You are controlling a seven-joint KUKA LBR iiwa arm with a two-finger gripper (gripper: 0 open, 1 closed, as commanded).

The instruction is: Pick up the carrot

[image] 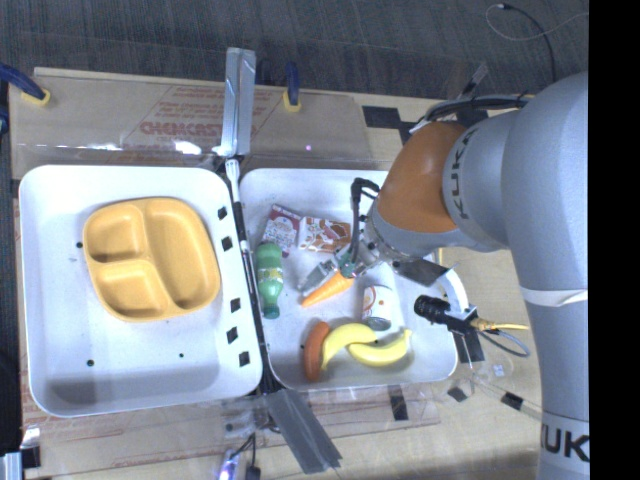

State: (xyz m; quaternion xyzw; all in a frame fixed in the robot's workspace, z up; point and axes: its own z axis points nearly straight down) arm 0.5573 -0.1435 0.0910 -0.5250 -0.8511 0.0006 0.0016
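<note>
a: looking at the right bin [425,373], where does the carrot [328,288] lie from the end effector [350,261]?

b: just below and a little to the left of it in the camera view, near the middle of that bin. the tip of the end effector sits right at the carrot's upper right end, close enough that i cannot say whether they touch.

a: and its long axis?

b: slanted, running from lower left, where the pointed end is, up to the right toward the tool. so the thick end is the near one.

a: is the end effector open? does it have anything?

b: i cannot tell. the orange wrist and dark hardware crowd over that spot, and nothing is plainly seen between its parts. i judge the carrot is not yet lifted, since it lies flat on the bin floor.

a: count things for me.

b: one carrot, one arm [540,188]. in the same bin: one green bottle [268,276] to the carrot's left, one snack packet [305,232] above it, one banana [368,346] below, one reddish rounded fruit [315,349] beside the banana, one small white cup-like item [378,304] to the right. the left bin [50,368] carries one yellow divided plate [150,258]. two bins on the worktop.
</note>
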